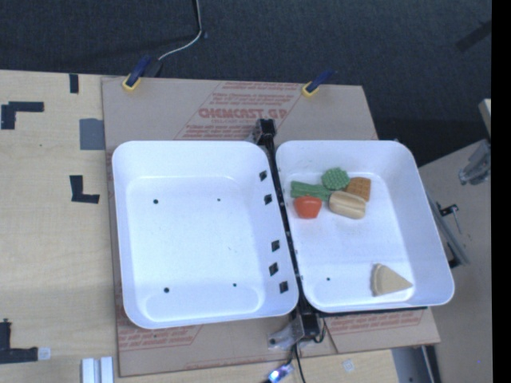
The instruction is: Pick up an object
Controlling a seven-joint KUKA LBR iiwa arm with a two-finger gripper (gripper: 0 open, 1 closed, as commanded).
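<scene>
The wooden bench point(48, 238) on the far left carries a few black tape marks and is otherwise flat, open surface. A brown cardboard sheet point(231, 110) lies under both bins, held at its far edge by two clamps point(136, 74), with a white cable point(188, 22) trailing across the dark floor beyond.

The left bin point(120, 214) has a broad white floor marked by four small dark dots, so there is open room from rim to rim. Its right rim touches the right bin's left rim, and a row of small black clips point(275, 246) runs along that seam.

In the right bin point(427, 214) the objects sit in the far left part, near the seam: a green piece point(319, 183) lies farthest back, a red piece point(307, 207) just in front of its left end, a tan roll point(346, 204) beside the red piece, and an orange piece point(358, 187) touching the roll's far side. These four crowd together with little gap between them. A tan wedge point(389, 280) lies alone near the front right corner, close to the rim, with bare floor between it and the cluster.

At the right edge a blurred grey shape point(475, 166) is too unclear to name, and whether the gripper is spread or pressed together cannot be told
</scene>
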